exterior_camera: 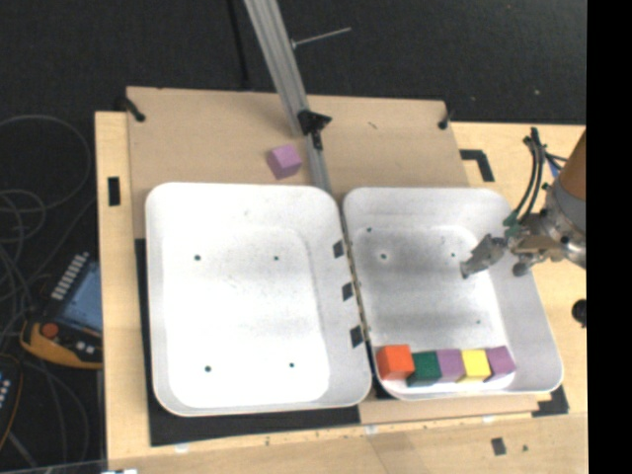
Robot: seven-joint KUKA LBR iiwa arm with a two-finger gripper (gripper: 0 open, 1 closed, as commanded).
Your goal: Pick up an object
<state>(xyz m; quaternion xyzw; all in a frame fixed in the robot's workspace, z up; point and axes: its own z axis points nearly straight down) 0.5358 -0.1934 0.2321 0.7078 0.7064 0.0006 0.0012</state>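
Now the claw [484, 258] hangs over the right bin [434, 215], near its right wall; whether it is spread or pressed together I cannot tell. Along that bin's near edge sit an orange block [396, 360], green block [426, 366], purple block [450, 363], yellow block [477, 363] and another purple block [500, 359], side by side. A lone purple cube [284, 160] rests on the counter [197, 136] beyond the left bin [247, 294].

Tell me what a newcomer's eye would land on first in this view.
First, the row of coloured blocks along the near wall of the right bin: an orange block, a green block, a purple block, a yellow block and another purple block, side by side. Next, a lone purple cube on the board behind the left bin. The gripper hangs over the right bin, apart from the row.
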